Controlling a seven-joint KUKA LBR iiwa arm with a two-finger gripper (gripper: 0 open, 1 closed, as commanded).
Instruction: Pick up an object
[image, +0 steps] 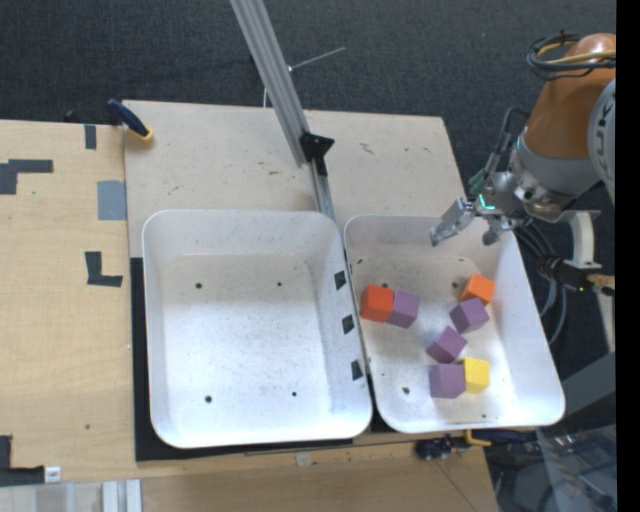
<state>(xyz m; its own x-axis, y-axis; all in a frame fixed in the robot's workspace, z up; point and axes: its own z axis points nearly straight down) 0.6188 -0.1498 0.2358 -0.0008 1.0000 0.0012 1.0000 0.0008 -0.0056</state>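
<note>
Several small blocks lie in the right bin (400, 412). An orange block (377, 302) touches a purple block (404, 308) near the bin's left side. Another orange block (478, 289) sits by the right wall, with a purple block (468, 315) just below it. Further down lie a purple block (447, 346), a larger purple block (447, 380) and a yellow block (477, 375) side by side. My gripper (468, 227) hangs over the bin's far right corner, above the blocks, its fingers spread open with nothing between them.
The left bin (160, 300) stands beside the right one, sharing a middle rim. A slanted metal rail (285, 95) runs from the top down to the bins' junction. A blue and yellow tool (130, 120) lies at the bench's far left.
</note>
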